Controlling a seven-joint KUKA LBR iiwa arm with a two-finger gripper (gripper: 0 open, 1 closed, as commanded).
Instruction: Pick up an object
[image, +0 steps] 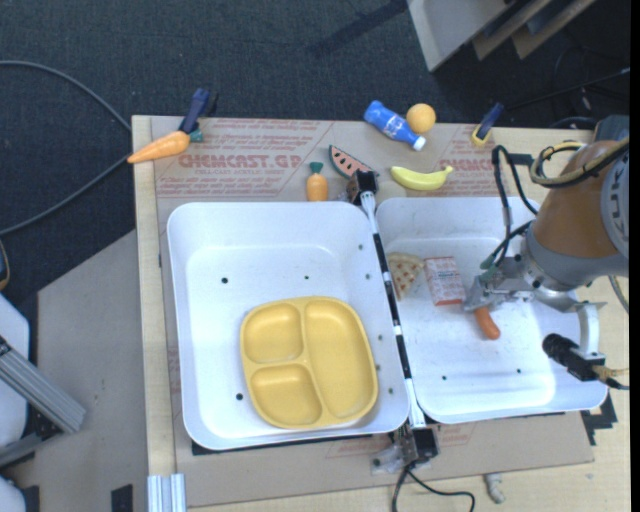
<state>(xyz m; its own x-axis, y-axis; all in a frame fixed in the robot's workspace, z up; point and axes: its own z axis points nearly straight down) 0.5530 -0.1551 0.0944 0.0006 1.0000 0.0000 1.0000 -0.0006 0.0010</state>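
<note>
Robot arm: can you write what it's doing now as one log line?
gripper low in right bin | over orange sausage | grasp unconfirmed | yellow tray in left bin

small orange sausage-like toy (487, 324) lying flat in right bin (480, 395), tilted diagonally, near red-white packet (442, 279).

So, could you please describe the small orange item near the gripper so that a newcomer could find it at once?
Start at the right-hand white bin. Near its middle, just below the gripper, lies a small orange sausage-shaped piece. Its neighbours to the left, a red-and-white packet and a tan waffle-like slice, are flat; it alone is rounded and orange.
</note>
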